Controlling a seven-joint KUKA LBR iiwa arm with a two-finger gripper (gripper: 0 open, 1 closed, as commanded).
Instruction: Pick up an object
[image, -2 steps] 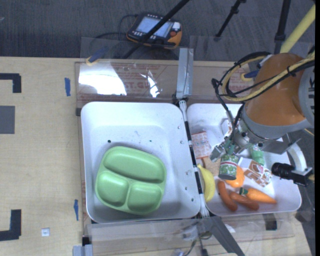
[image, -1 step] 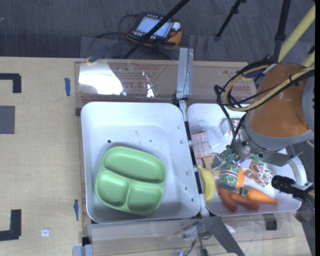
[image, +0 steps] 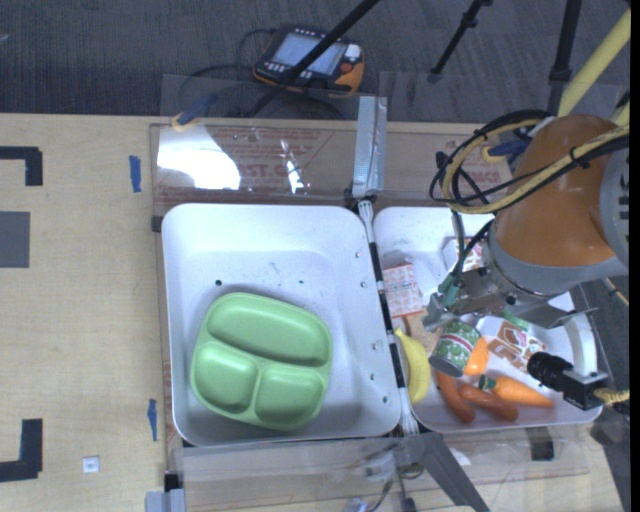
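Note:
The right bin (image: 412, 226) holds a small red and white packet (image: 401, 290), a yellow banana (image: 415, 366), a green and white packet (image: 455, 350), orange carrots (image: 512, 389) and a red sausage-like piece (image: 458, 401). An orange and white carton (image: 513, 345) lies beside them. My gripper (image: 447, 298) hangs low over this bin, just above the green packet and right of the red and white packet. The grey wrist and orange band (image: 560, 190) hide the bin's right half. I see nothing clearly between the fingers.
The left bin (image: 270, 226) holds a green divided plate (image: 262, 358) at its front. A metal divider (image: 368, 150) stands behind the bins. A teach pendant (image: 305, 56) lies at the back, and cables loop over the arm.

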